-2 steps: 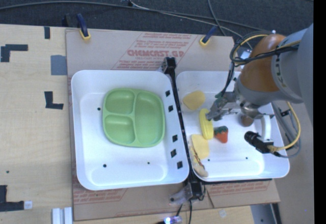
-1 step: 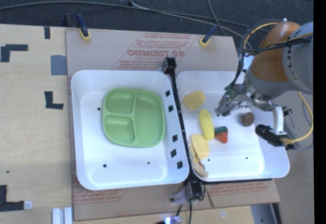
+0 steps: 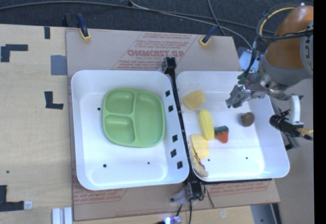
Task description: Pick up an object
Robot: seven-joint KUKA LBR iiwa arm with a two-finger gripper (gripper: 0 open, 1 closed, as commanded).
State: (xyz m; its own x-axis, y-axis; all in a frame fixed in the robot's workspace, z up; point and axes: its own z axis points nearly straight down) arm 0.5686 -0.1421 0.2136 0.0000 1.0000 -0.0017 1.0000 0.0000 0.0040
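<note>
Dark carpet and loose cables lie behind our counter [image 3: 30, 116], where two white bins sit side by side. We see a green tray [image 3: 134, 117] in the left bin [image 3: 81, 167]. The right bin [image 3: 275, 164] holds a yellow lump [image 3: 194, 100], a corn cob [image 3: 206, 124], a carrot-like piece [image 3: 221, 134], a yellow wedge [image 3: 199, 147] and a small brown ball [image 3: 247, 118].

Our gripper [image 3: 237, 98] hangs over the right bin's far side, near the ball but apart from it, with nothing between its fingers; we cannot tell their spread. We judge the ball the likeliest target. It could roll away if one finger nudges it first. A descent too close to the wall could strike the rim. The cob and carrot lie close together, so a grasp there might catch both or neither.
</note>
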